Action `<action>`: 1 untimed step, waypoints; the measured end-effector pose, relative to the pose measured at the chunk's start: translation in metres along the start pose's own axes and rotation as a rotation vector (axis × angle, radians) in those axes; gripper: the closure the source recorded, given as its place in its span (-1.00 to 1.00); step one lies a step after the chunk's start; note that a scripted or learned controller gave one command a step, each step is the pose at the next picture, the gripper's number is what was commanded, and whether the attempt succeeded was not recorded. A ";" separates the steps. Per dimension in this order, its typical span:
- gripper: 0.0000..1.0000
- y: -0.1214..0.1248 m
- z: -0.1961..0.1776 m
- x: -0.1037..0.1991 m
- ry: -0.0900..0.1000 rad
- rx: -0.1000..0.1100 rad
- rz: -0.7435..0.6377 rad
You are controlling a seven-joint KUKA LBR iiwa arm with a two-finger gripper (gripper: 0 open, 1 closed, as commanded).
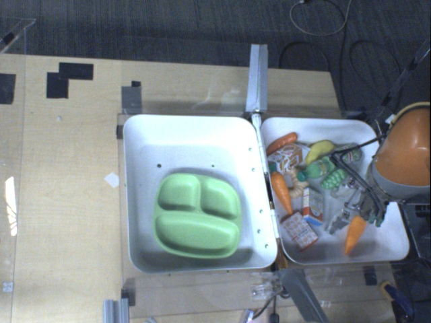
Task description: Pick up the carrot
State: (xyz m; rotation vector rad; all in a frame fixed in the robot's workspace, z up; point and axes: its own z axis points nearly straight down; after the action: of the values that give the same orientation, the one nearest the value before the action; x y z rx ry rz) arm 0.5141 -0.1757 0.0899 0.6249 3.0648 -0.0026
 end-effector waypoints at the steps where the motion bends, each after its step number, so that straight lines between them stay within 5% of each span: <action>1: 1.00 0.002 -0.013 -0.003 -0.009 -0.004 0.003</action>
State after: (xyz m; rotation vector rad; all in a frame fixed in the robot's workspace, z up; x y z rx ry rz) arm 0.5174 -0.1748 0.1027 0.6275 3.0544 0.0007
